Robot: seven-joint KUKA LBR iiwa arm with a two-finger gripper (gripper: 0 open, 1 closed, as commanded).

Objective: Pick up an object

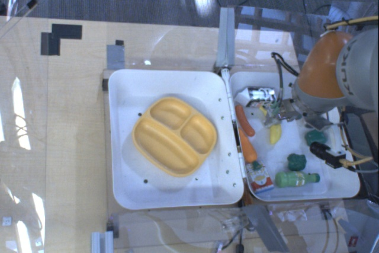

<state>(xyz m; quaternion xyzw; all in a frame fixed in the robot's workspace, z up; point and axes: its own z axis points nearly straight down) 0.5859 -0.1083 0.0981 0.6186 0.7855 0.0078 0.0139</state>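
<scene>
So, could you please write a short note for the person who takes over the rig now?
Tool: low in the right bin, over its far-left part; open or shut cannot be told.
Right bin: two carrots along the left wall, a yellow piece just below the tool, a green bottle, a small dark green item, a carton.
Left bin: yellow divided tray.
Done: nothing visibly grasped.
Left: pick up one object.
</scene>
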